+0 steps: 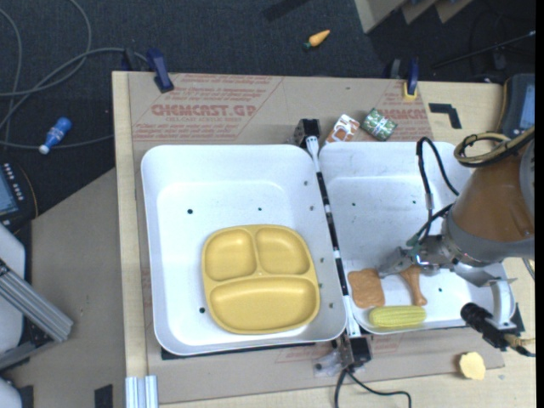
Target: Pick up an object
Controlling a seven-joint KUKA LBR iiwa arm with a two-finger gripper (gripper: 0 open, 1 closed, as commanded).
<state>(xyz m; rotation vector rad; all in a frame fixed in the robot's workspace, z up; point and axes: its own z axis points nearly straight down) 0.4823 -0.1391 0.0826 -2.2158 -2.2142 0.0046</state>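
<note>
Beneath the hand [406,263] lies the floor of the right-hand bin [374,185], one of two shallow white bins set side by side on a cardboard sheet [221,100] printed with red lettering, which covers the wooden worktop [127,228]. Blue clamps [159,69] pin the sheet at its far edge. Beyond the worktop the floor [195,15] is dark carpet, with grey cables, a small blue-and-white bottle [54,133] and a small orange item [318,37] lying on it.

Touching or just under the hand is a thin orange stick-shaped piece [416,286]; its long axis runs from the hand toward the near rim of the bin, slightly slanted. Just to the left of the hand lies a flat tan toast-like slice [367,288]. Nearer the front rim than the hand, a yellow corn cob [397,317] lies with its long axis parallel to that rim.

Well to the left of the hand, in the other bin [170,185], sits a yellow divided plate [259,279], two small compartments farther back and one large compartment nearer the front. Behind the hand, outside the bins, lie two small packaged items [361,127].

The hand is small, dark and partly masked by the wrist and a black cable [425,177]; whether it is spread or pressed together cannot be determined, nor whether it grips the stick piece. The arm [493,219] is cut off at the right.
</note>
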